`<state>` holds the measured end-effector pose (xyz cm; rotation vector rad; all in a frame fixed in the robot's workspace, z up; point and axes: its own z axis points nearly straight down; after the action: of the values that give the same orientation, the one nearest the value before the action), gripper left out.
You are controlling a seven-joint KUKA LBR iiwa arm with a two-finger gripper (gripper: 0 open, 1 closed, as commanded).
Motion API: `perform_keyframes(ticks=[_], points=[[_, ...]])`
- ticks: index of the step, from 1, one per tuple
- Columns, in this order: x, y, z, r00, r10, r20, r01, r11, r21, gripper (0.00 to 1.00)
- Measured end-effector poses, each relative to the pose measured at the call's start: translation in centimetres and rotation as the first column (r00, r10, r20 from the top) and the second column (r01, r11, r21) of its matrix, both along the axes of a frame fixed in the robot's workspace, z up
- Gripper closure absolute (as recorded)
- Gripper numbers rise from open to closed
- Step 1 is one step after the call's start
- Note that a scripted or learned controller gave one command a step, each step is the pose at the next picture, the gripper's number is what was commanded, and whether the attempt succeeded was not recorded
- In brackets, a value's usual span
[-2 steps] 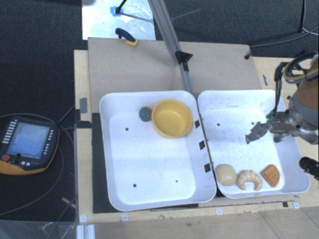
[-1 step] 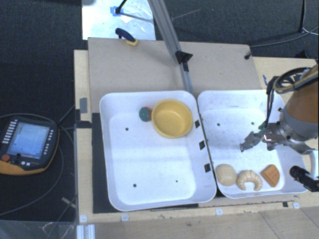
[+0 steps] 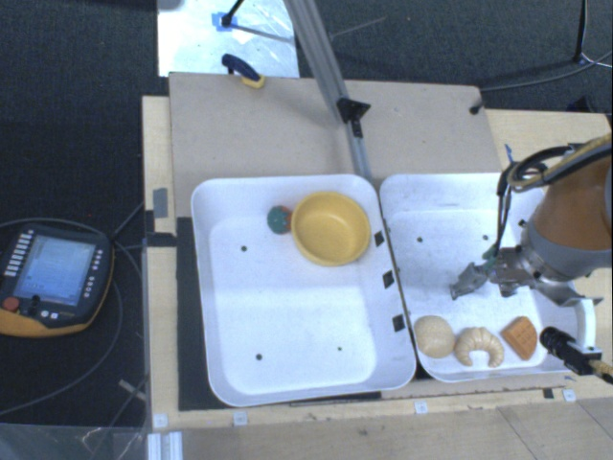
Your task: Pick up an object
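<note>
A robotics lab: teach pendant [image 3: 53,278] (screen lit) beside a bench [image 3: 287,123] with bins [image 3: 230,353]

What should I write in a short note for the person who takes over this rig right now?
Claw: above the right white bin, near its middle, holding nothing; open or shut cannot be told.
Right bin, near edge: round beige bun, pale curved croissant, orange waffle-like square, in a row.
Left white bin: yellow plastic bowl at its far right corner, small dark green ball touching the bowl's left side.
Done: nothing lifted yet.
Left: grasp and lift one object; the bun row lies closest.
</note>
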<state>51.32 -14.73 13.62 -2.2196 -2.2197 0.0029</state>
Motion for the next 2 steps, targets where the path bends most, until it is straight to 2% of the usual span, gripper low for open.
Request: perform_keyframes(ticks=[1,2], points=[[0.1,0.0,1.2,1.000,0.000,0.005,0.000,1.000,-0.001,1.00],[0.1,0.4,7.4,1.000,0.001,0.009,-0.001,1.000,-0.001,1.00]])
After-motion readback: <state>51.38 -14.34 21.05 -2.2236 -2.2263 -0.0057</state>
